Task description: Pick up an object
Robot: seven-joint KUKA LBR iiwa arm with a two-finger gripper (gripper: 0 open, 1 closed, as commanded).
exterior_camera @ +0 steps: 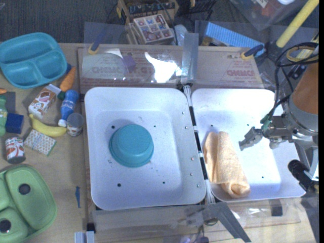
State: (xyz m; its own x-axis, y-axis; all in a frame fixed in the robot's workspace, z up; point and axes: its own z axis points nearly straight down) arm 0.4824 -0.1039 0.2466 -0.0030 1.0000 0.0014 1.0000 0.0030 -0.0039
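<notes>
Reaching in from the right edge of the camera view, the grey arm with its orange band stretched leftward over the right white bin. Its gripper hung above the bin floor, the dark fingers pointing left and slightly down, spread apart with nothing between them. Just to the left of the gripper, apart from it, a rolled tan cloth lay along the left wall of the right bin, its length running from the middle of the bin toward the near edge. In the left white bin, a teal bowl sat upside down near the centre. On the wooden worktop left of the bins lay a banana, a blue bottle, a small carton and a turquoise divided tray. A green moulded tray sat at the lower left corner.
</notes>
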